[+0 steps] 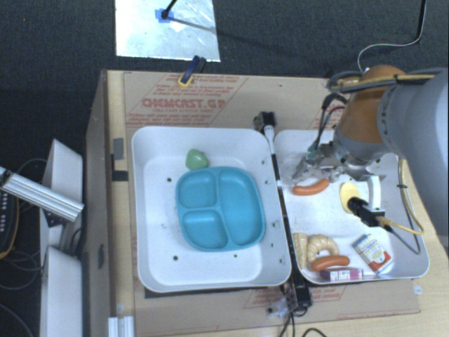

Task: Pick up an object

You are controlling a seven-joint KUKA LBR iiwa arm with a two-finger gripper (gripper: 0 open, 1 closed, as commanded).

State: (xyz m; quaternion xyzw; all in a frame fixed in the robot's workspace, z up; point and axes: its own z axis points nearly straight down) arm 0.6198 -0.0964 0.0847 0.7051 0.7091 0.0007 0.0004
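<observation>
Nearest the camera, along the front wall of the right bin point(421, 262), lie a flat pink-labelled packet point(342, 275), a red sausage point(330, 262), a pale ring-shaped pastry point(323, 244) and a small red-and-white carton point(372, 251).

Tool point(313, 166): positioned low in the rear left part of the right bin, carried by the grey arm point(414, 118) with its orange band point(361, 114). Whether it is spread wide or narrow cannot be determined, as its metal parts merge at this resolution. No item is seen gripped.

Just in front of the tool, an orange-red sausage point(309, 187) lies flat on the bin floor, close to or touching the tool tip; contact cannot be confirmed. To the right of it, a yellow object point(349, 192) is partly covered by a black fitting point(363, 210) with a yellow cable.

Left bin point(151, 202): a blue three-compartment tray point(219, 208) sits centrally, with a green object point(197, 159) just behind its rear edge.

Both bins rest on a table point(189, 100) surfaced with printed brown board. A blue-and-yellow item point(191, 71) lies at its far edge.
</observation>
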